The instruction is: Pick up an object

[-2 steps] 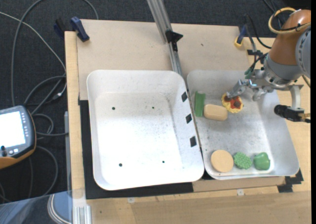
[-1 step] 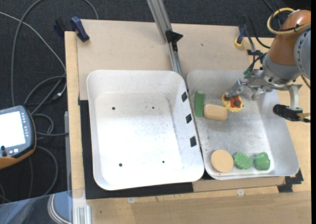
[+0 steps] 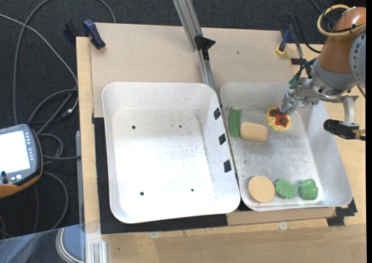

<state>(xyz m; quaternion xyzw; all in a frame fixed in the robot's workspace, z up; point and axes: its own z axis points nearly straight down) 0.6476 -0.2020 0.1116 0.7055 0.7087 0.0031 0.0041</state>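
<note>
1. I found the gripper (image 3: 289,105) low in the right bin (image 3: 328,146) — jaw state I could not tell.
2. The yellow-and-red toy (image 3: 278,119) lay directly beneath the jaws — judged light, soft; grip across its middle.

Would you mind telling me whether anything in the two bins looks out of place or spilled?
Nothing stands out. The right bin holds five small items lying apart inside its walls, and the gripper sits over the yellow-and-red item. Dark specks dot the left bin.
</note>
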